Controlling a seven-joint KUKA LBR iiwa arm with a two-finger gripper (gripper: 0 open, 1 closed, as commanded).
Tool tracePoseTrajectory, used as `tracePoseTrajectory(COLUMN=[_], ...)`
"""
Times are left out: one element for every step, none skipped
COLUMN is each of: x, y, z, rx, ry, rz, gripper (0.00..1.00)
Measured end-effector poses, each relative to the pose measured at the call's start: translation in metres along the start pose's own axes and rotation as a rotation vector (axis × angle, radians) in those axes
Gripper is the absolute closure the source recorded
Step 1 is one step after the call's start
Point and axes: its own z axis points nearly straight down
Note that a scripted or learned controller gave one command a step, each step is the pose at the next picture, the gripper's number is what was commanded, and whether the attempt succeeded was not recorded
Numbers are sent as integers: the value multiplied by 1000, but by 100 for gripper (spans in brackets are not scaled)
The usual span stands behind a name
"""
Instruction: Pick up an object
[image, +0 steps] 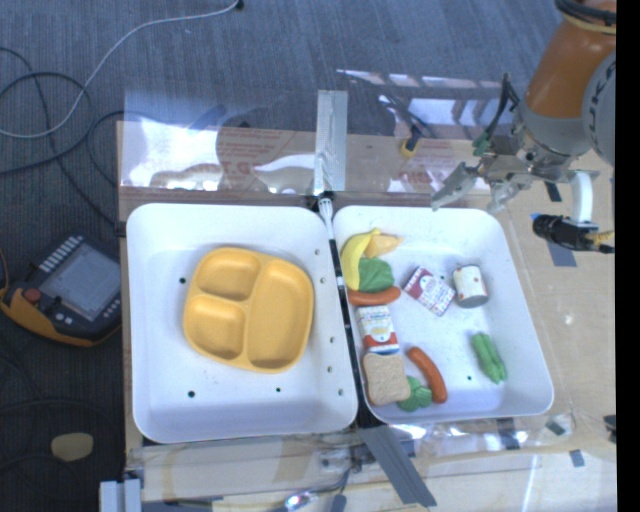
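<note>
I saw the claw (478, 178) hovering above the right bin's (520, 300) far rim, fingers spread, pinching nothing. Nearest item, the can (470, 285), lay below it inside the bin, long axis roughly upright in view. Arm's upper part was cut off.

Dark grey carpeted floor (200, 50) crossed by thin cables (60, 80). A handheld control pendant (70, 295) lies on the left. The pale wooden surface (585, 330) reflects bright glare along its far edge.
</note>
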Motion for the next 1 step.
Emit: tracePoseTrajectory(x=[-51], y=[-57], z=[138], rx=[-6], ry=[6], rz=[51], gripper=[0])
